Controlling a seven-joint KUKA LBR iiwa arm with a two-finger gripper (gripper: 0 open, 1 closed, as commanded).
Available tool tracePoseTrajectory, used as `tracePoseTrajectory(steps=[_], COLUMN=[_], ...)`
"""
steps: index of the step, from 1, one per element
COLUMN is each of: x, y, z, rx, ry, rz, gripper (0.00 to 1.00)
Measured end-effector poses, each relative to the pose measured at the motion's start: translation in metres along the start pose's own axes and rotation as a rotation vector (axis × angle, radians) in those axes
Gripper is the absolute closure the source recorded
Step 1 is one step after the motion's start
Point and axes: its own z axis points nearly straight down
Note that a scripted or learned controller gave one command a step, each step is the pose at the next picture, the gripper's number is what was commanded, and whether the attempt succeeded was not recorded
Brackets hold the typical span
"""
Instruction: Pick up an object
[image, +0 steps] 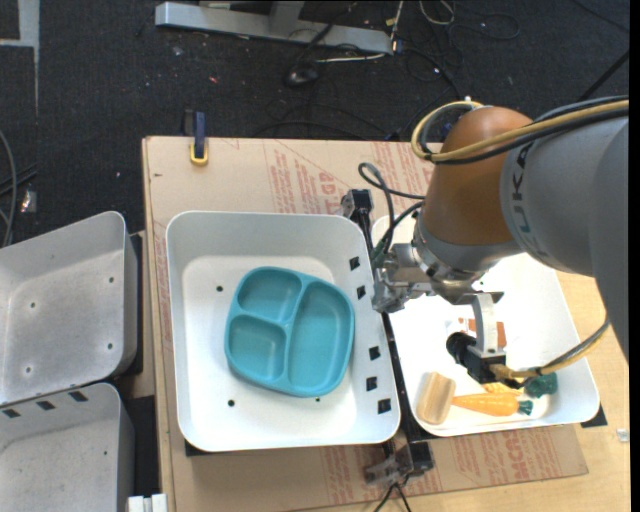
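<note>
We see two bins side by side on the bench (260, 170). The left bin (190, 330) sits mid-frame and the right bin (578, 400) at the right. A divided plate (290, 330) lies in the middle of the left bin. Near the right bin's lower edge, a short cylinder (435, 397) lies just left of a toy carrot (488, 405). The arm (520, 200) hangs over that bin's upper part.

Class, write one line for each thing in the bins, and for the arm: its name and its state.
teal divided plate, right way up, flat in the left bin, compartments bare.
toy carrot, lying flat in the right bin, by its near wall.
tan cylinder, lying beside the carrot's tip.
arm, bent down over the right bin.
</note>
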Motion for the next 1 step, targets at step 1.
tracePoseTrajectory(steps=[1], x=[0.0434], y=[-0.0307], z=[-0.0091], rx=[-0.001], ry=[0.001], rz=[0.0], gripper=[1.0])
